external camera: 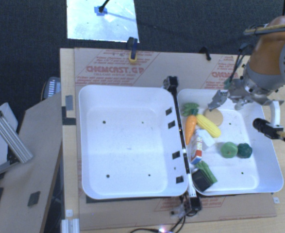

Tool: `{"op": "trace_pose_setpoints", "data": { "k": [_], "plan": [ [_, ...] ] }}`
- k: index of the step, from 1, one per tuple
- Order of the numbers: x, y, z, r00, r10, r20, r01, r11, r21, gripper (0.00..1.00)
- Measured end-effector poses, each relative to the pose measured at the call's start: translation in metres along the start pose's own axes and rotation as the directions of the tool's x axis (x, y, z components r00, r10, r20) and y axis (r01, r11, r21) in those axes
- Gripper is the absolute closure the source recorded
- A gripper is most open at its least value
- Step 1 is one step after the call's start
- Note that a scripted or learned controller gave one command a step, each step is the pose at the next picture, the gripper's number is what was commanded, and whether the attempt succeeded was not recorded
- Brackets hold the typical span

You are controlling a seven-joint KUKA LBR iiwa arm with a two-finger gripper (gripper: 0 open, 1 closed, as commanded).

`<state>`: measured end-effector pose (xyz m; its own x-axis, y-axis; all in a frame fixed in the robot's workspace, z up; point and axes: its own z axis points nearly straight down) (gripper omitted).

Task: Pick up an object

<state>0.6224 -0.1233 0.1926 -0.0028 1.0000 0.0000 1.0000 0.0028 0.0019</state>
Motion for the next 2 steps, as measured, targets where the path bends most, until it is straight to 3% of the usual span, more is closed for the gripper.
{"op": "trace_pose_setpoints", "data": {
  "k": [1,2],
  "plan": [
    [0.0320,0.0015,0.0885,1.000,-0.002,-0.002,0.002,1.000,-0.019,0.00],
    [0.0292,0.0009,0.0792,1.000,0.000,0.002,0.000,1.000,-0.018,1.00]
  ]
}}
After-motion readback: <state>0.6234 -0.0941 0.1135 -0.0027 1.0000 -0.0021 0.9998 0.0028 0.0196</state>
